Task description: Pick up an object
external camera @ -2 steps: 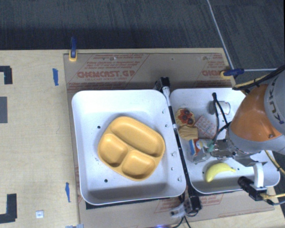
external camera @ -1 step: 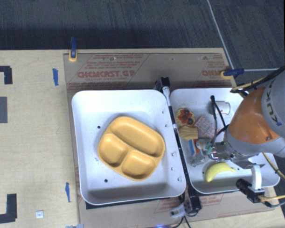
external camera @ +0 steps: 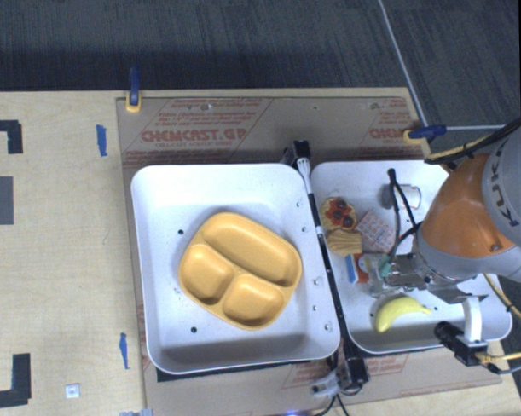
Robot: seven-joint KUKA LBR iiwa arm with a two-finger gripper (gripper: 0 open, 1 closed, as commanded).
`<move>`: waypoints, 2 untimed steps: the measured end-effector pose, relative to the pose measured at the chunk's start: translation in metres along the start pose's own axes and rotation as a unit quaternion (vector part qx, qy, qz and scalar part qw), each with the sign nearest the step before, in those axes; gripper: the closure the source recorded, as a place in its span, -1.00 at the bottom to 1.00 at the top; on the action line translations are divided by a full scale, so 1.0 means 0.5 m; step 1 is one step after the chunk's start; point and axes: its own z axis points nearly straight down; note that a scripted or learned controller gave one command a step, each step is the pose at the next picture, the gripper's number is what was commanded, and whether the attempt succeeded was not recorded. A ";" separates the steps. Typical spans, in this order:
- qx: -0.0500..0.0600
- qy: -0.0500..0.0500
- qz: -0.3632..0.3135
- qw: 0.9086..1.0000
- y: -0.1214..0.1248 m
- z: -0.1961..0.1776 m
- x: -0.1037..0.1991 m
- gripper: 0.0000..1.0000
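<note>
You have a banana (external camera: 401, 311) lying by the near edge of the right bin (external camera: 495, 329), close to its near left corner. Just beyond it your end effector (external camera: 398, 273) hangs low over the bin; you cannot tell how it is set. Farther back along that bin's left edge lie a tan piece (external camera: 344, 241), a red-patterned item (external camera: 338, 213) and a checked packet (external camera: 376, 233). In the left bin (external camera: 158, 198), a yellow divided tray (external camera: 238, 268) sits tilted near the middle.

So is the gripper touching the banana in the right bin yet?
Cannot tell. In the camera view the gripper sits directly above the banana, its body hiding any gap or contact.
</note>
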 end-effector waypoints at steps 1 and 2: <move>0.000 0.000 0.000 1.000 0.000 0.000 0.000 -1.00; 0.004 0.002 0.000 1.000 -0.005 0.022 0.001 -1.00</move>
